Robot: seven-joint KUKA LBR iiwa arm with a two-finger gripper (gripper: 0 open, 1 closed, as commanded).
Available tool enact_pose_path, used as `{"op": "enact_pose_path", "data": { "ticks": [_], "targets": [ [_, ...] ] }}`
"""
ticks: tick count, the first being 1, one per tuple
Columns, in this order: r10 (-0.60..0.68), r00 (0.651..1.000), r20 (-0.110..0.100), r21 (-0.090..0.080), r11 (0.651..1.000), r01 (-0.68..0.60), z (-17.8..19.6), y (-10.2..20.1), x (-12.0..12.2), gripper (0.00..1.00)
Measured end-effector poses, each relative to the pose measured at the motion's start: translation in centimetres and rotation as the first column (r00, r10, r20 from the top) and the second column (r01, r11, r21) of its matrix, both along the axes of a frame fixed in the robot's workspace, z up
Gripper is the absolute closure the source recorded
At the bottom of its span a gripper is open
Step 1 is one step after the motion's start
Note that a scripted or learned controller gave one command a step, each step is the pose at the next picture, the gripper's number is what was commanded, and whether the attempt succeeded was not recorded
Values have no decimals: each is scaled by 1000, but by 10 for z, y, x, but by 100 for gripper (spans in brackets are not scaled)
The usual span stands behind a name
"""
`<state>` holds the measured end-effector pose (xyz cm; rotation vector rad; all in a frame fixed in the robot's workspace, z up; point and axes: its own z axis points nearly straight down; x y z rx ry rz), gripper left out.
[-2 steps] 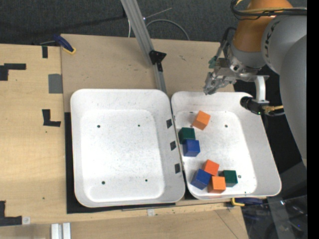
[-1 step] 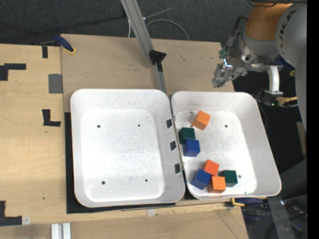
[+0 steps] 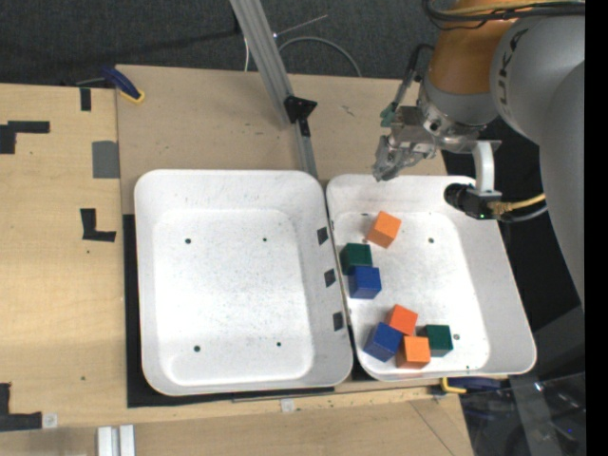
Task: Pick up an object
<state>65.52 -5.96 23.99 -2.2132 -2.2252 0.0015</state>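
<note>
Bench: we see a light wooden top (image 3: 57, 283) with strips of black tape and a grey patch along its left side, and a blue and yellow clamp (image 3: 123, 84) at the upper left corner.
Backdrop: behind the bench we see a dark grey textured floor or mat (image 3: 114, 12), with a slanted metal pole (image 3: 266, 50) rising across it and a thin looped cable (image 3: 328, 50) beside the pole.
Left bin: we find the left bin (image 3: 142, 255) white and speckled, sitting on a black underlay.
Right bin: the right bin (image 3: 494, 283) touches the left one along a shared edge fitted with small black clips.
Blocks: we count seven in the right bin. An orange cube (image 3: 385, 228) lies alone near the top. A dark green cube (image 3: 357, 256) touches a blue cube (image 3: 366, 281) just below it. Near the bottom, another blue cube (image 3: 384, 341), an orange cube (image 3: 403, 319), a second orange cube (image 3: 415, 351) and a green cube (image 3: 438, 339) sit bunched together.
Arm: we see the grey arm (image 3: 546, 74) with its orange band enter from the right.
Gripper: the gripper (image 3: 388, 171) hangs above the top rim of the right bin, up and just beside the lone orange cube, apart from it.
Jaws: we cannot tell how they stand; nothing shows between them.
Writing: we make out dark lettering on the grey arm housing, too cut off to read; we see no other labels.
</note>
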Motion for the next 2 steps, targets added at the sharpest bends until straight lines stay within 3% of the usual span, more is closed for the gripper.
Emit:
{"op": "enact_pose_path", "data": {
  "ticks": [2],
  "targets": [
    [3,1000,0,1,1000,-3,-13,124,-23,100]
  ]
}}
